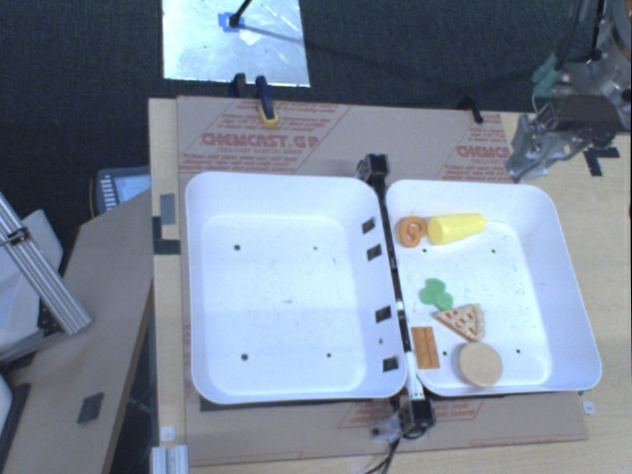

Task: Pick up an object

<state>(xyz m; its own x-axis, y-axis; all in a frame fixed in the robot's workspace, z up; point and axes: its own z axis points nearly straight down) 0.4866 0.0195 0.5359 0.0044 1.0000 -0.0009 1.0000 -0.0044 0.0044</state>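
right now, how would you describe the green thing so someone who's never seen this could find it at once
Look at the right-hand white bin, the one holding all the small items. Near its middle, close to the divider between the bins, sits the small green lumpy piece, just above the orange pizza-slice wedge and below the yellow cone. It is the only green item in the bin.

Left bin (281,191) open, right bin (553,265) cluttered along divider (387,265), right half free

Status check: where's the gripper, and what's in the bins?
Gripper above right bin's far corner, holding nothing visible. Six items in that bin, untouched; yellow piece nearest. Nothing in the way.
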